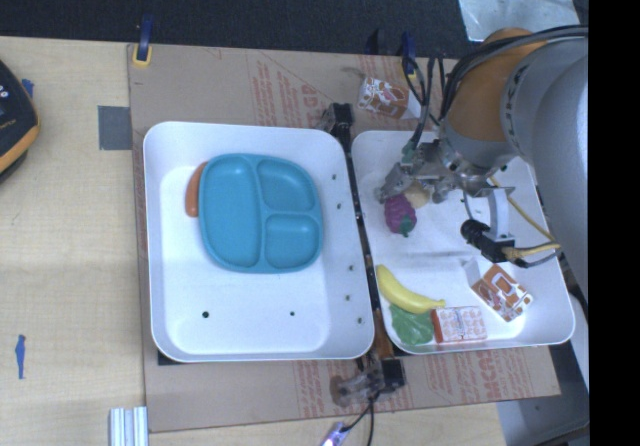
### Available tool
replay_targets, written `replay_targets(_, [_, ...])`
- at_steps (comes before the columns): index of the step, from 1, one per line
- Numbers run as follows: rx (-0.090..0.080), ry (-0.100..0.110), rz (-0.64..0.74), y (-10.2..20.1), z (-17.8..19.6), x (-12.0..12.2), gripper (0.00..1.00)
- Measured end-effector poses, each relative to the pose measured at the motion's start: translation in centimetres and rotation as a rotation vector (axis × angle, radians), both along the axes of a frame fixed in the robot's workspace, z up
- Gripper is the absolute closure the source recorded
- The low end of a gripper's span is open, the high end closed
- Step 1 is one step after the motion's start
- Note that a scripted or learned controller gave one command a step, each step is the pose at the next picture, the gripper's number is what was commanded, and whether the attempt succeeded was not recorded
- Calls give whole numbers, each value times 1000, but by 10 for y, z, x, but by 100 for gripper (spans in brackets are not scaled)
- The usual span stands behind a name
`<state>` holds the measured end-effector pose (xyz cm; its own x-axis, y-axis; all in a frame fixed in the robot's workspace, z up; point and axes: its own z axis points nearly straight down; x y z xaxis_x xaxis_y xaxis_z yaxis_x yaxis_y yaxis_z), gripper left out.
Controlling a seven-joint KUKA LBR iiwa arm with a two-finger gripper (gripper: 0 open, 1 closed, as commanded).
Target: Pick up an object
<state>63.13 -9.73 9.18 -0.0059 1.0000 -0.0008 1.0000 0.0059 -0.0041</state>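
End effector low in the right bin, beside the purple toy.

Nearest you, along the front of the shallow white right-hand bin (560,334), lie one yellow plastic banana (405,290), one green toy piece (411,326) and two red-and-white printed packets (480,309). Farther in, your end effector (418,184) sits at the bin's back-left part, and you cannot tell whether it is apart or together. The small purple toy vegetable (401,215) lies just beside it, toward the front and a touch left, its long axis running roughly front to back; judge that your likeliest pick. In the shallow white left-hand bin (170,234) rests one blue divided plastic plate (262,212) with one orange piece (192,190) touching its left edge. All stands on the cardboard-covered surface (250,84).
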Motion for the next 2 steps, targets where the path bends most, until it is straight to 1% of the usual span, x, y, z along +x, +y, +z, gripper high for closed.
replay_targets(1, [1, -2, -1, -21, 0, 25, 0])
replay_targets(2, [1, -1, -3, -48, 111, 25, 0])
